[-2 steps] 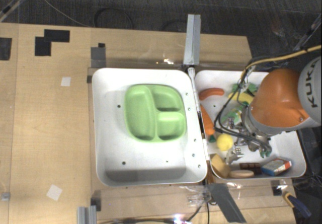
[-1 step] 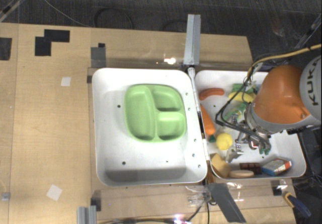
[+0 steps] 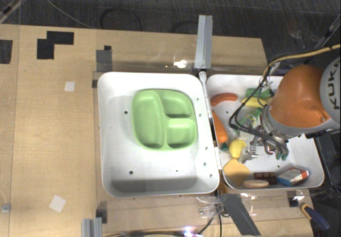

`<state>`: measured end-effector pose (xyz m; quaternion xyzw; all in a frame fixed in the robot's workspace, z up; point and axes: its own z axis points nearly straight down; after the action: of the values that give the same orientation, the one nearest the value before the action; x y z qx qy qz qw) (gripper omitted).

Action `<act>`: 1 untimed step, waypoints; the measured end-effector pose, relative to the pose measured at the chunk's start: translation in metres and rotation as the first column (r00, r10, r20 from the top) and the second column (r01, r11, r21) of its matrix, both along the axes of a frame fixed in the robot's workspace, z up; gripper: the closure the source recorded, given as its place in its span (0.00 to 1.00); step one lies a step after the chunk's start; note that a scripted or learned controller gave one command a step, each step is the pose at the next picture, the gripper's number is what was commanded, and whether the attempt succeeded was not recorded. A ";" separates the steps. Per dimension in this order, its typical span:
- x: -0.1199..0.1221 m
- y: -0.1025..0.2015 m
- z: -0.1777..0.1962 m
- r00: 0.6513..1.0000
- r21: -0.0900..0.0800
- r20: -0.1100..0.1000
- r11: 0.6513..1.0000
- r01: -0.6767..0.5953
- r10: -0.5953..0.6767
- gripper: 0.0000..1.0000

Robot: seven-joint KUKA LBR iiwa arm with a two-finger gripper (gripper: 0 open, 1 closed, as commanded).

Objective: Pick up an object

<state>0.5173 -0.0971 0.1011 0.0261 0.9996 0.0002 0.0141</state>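
An object to pick has not yet been lifted, as far as I can judge: every item lies in the right-hand shallow white bin [image 3: 314, 169] at the frame's right, and nothing shows between the gripper's [image 3: 256, 148] parts; whether it is released or clenched I cannot tell. The left-hand shallow white bin [image 3: 114, 140] holds a large green plastic divided tray [image 3: 162, 119]. In the right bin lie a yellow wedge-shaped block [image 3: 236, 168], an orange carrot-like toy [image 3: 219, 130], a red sausage-shaped toy [image 3: 224, 98] and a small yellow lemon-like toy [image 3: 236, 148].
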 end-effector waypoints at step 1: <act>0.046 0.023 0.132 0.997 -0.001 -0.015 0.997 -0.078 0.078 1.00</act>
<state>0.5630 -0.0741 0.2328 -0.0132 0.9999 0.0000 0.0064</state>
